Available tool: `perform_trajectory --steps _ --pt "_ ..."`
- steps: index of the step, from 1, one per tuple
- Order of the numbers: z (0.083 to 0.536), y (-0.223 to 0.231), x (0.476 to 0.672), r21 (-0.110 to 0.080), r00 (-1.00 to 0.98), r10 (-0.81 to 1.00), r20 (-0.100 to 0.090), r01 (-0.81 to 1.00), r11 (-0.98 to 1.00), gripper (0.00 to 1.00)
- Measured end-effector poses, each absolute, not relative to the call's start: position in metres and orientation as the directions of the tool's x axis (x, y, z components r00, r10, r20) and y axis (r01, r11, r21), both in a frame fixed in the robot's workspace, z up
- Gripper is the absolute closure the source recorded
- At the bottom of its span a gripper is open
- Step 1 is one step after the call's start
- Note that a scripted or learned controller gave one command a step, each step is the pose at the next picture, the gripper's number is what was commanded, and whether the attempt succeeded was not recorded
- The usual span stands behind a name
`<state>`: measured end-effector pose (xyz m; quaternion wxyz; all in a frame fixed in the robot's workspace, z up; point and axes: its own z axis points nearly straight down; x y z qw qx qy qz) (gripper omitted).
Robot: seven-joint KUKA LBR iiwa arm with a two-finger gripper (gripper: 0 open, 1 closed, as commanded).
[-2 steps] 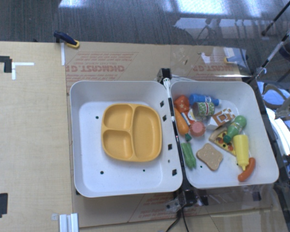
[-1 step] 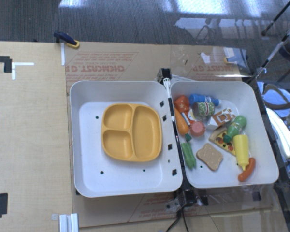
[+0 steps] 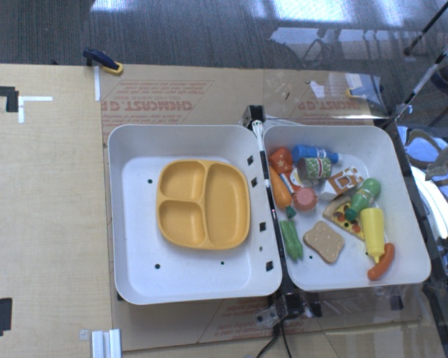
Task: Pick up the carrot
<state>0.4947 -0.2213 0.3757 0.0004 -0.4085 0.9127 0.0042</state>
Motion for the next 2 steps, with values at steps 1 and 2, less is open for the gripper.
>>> perform_trajectory --steps 1,2 --pt "0.3816 -0.2215 0.4981 0.01 -0.667 -0.745 -0.006 -0.745 0.667 1.0" --pt "0.3816 -0.2214 0.4981 0.01 -0.667 -0.745 -0.006 -0.745 0.667 0.0"
